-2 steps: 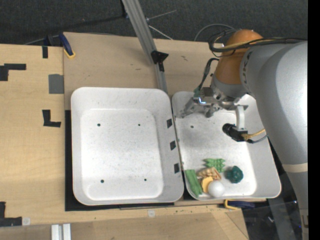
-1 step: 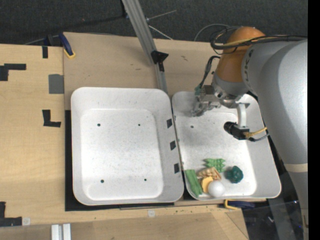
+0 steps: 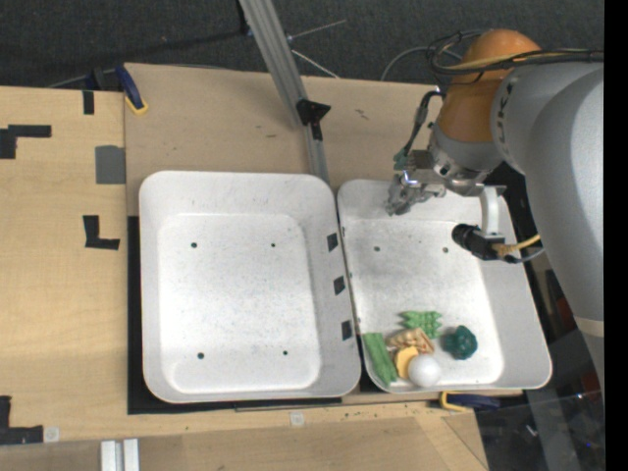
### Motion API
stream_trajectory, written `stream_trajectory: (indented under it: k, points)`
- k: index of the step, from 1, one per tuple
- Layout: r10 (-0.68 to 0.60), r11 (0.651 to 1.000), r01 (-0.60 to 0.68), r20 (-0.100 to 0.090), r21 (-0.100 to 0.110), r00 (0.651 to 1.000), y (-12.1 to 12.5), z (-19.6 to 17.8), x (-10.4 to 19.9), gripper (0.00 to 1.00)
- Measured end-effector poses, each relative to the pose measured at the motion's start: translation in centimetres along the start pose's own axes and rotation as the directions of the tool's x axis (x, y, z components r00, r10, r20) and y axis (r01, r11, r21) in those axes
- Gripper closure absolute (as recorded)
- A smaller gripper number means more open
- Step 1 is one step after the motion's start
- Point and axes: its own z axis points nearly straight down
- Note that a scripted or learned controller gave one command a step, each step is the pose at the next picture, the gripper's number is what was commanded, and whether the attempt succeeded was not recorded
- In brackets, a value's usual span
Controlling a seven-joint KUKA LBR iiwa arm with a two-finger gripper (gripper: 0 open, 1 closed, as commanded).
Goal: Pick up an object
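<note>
Right bin (image 3: 510, 302): claw (image 3: 400, 200) above far rim, toys (image 3: 422, 343) near.

Objects (image 3: 420, 344) in right bin's (image 3: 510, 307) near corner

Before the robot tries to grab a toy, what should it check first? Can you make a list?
1. Toys to grab: ok. A white ball, dark green toy, light green toy and tan toy lie in the right bin.
2. Gripper above a toy: not ok. It hangs at the bin's far edge; the toys are at the near corner.
3. Toys apart enough to grab one: not ok. They crowd together; the dark green toy looks freest.
4. Gripper carrying nothing: cannot tell, too small and blurred.
5. Path to the toys: ok. Bare bin floor lies between.
</note>
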Motion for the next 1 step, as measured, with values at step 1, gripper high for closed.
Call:
stream_trajectory:
  k: [1]
  points:
    - [-0.001,1.0,0.001,0.0,-0.003,1.0,-0.21,-6.19,0.6,1.0]
